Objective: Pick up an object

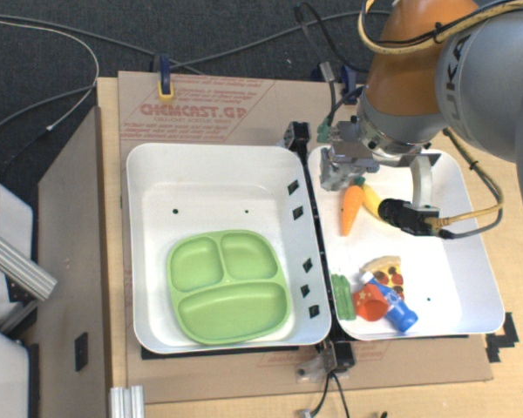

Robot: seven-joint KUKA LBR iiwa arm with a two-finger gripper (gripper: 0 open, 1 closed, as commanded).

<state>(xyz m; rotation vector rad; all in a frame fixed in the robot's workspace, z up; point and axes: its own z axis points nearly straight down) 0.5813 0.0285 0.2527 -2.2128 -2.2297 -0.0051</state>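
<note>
Camera view: tool (343, 174) nr carrot (351, 209)

One fixed camera looks down at a slant from above the tabletop (87, 233), framing both white bins (148, 233); the arm (471, 68) enters upper right.

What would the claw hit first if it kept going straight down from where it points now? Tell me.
Most likely the orange carrot: the claw hangs right at its upper end in the right bin. Depth is hard to judge from this slanted view, so it may land on the bin floor beside it.
</note>
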